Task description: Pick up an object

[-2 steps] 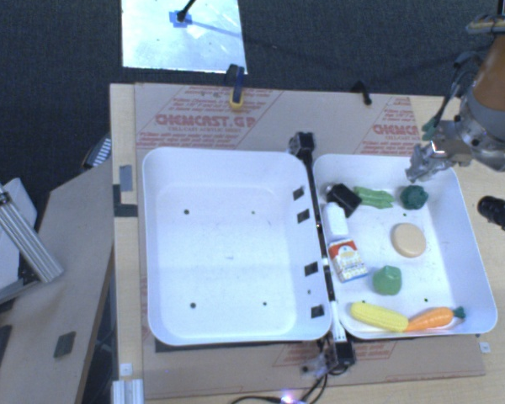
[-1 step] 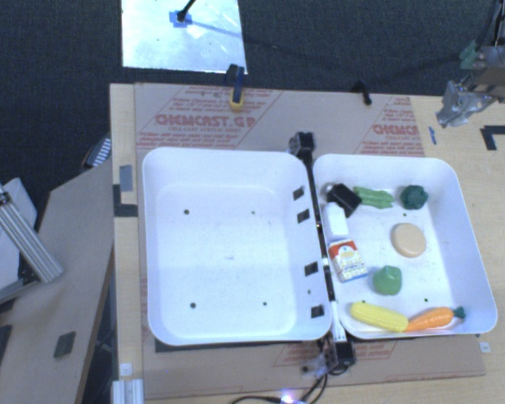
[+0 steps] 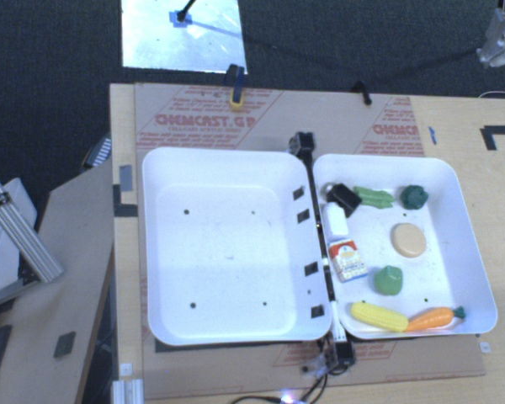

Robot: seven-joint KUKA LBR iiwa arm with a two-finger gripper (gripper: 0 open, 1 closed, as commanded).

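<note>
Where the arm reaches in at the upper right edge of the view, we see a pale, blurred shape that we take for the gripper (image 3: 501,39), well above the dark floor and well apart from both bins; we cannot make out how its grip stands, and nothing shows in it. All the things to pick lie in the right bin (image 3: 465,194). Along its far side, from left to right, we find a small black block (image 3: 345,198), a light green toy vegetable (image 3: 374,197) touching that block, and a dark green toy vegetable (image 3: 414,196) a little apart. Near the bin's left wall a small white container (image 3: 335,222) lies just beneath the black block, and a red-and-white carton (image 3: 348,260) lies just below that. A round beige disc (image 3: 409,240) sits near the middle, with a green toy pepper (image 3: 388,280) below it and beside the carton. Along the near wall a yellow toy corn cob (image 3: 379,316) lies end to end with an orange toy carrot (image 3: 432,318). The left bin (image 3: 227,155) stands beside the right one, their rims meeting at a row of black clips (image 3: 310,268). Both rest on a brown sheet with red print (image 3: 206,118), which covers the bench (image 3: 124,133).
</note>
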